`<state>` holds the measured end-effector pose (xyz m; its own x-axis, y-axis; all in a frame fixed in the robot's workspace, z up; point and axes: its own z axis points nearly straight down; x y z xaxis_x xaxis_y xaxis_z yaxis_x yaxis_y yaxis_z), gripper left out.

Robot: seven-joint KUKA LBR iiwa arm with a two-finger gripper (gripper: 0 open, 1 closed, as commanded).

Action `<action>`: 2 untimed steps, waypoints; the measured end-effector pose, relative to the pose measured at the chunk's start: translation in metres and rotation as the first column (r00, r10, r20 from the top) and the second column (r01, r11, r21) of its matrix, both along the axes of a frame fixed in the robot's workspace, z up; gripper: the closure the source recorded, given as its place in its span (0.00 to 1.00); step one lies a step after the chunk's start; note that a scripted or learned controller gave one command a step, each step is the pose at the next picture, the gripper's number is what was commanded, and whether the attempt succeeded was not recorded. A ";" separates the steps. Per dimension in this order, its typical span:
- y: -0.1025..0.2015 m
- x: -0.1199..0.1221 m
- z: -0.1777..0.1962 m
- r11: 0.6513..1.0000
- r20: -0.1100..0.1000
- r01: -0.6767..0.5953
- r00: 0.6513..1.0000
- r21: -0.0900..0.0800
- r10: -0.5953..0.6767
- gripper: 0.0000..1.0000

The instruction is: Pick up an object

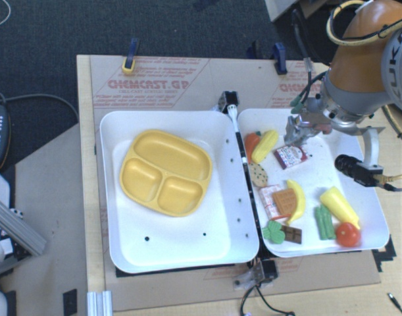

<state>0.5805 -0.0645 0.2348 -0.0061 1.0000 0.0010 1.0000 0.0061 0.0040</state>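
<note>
chocolate bar [293, 235] at right bin's [378, 237] near edge | gripper [297, 131] above snack packet [291, 156]

From my seat the arm [368, 45] runs off the right edge, its gripper [298, 131] too blurred for me to read, and the right bin [378, 206] has its far corner hidden beneath the wrist.
</note>
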 end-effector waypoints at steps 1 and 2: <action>0.055 0.019 0.006 1.000 0.000 -0.001 1.000 0.001 0.001 1.00; 0.107 0.036 -0.014 1.000 -0.002 0.000 1.000 0.000 0.000 1.00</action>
<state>0.6163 0.0422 0.2207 -0.0058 1.0000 0.0013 1.0000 0.0058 0.0017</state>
